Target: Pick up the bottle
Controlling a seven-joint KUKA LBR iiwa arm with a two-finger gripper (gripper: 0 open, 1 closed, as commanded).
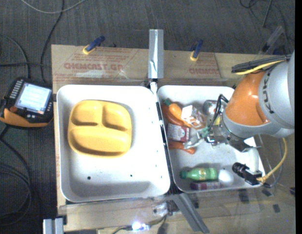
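A green bottle (pixel 200 173) with a yellow label lies on its side at the lower edge of the right bin (pixel 215 189), toward the frame's lower right. The arm (pixel 260 104) reaches in from the right, its gripper (pixel 203 135) above the clutter in mid-bin; whether the claw is spread or closed, I cannot tell.

The arm (pixel 268 101) is running off the right edge, so its upper links are cut away, and its orange band is covering the right bin's (pixel 248 186) far right corner. The gripper (pixel 205 134) is sinking into a clutter of wrappers (pixel 182 126), too tangled to separate by kind. A dark bottle (pixel 205 185) is lying half hidden behind the green bottle (pixel 202 173). The handheld screen (pixel 31 99) is glaring, its contents unreadable.
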